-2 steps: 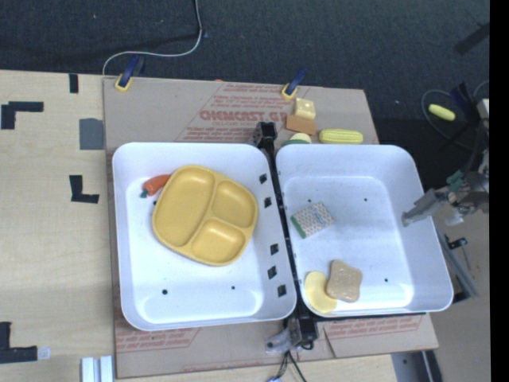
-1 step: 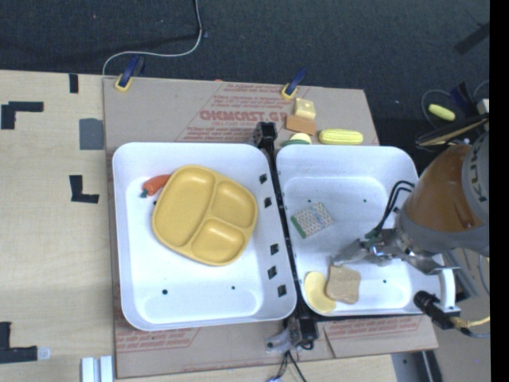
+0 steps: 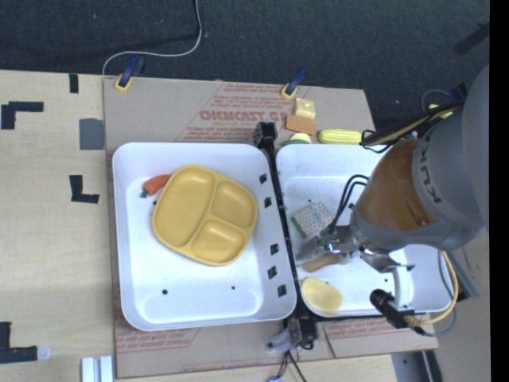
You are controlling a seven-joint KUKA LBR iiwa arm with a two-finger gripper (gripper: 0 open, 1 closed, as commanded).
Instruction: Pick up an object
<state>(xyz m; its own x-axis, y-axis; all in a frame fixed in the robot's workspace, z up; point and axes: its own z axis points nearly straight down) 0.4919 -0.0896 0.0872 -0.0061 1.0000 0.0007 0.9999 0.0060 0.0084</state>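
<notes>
The gripper [image 3: 324, 249] sat low in the right bin [image 3: 429, 293], beside a speckled green sponge [image 3: 310, 216] and above a small yellow bowl [image 3: 321, 294]. A yellow divided plate [image 3: 205, 214] lay in the left bin [image 3: 139, 293]. The cardboard [image 3: 231, 116] behind read "CHEMCAST".

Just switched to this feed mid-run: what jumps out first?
The big yellow divided plate lying tilted in the left bin, with an orange carrot-like piece at its upper left edge. Then the grey and orange arm over the right bin, its gripper down by a small patterned item, above a pale yellow bowl.
</notes>
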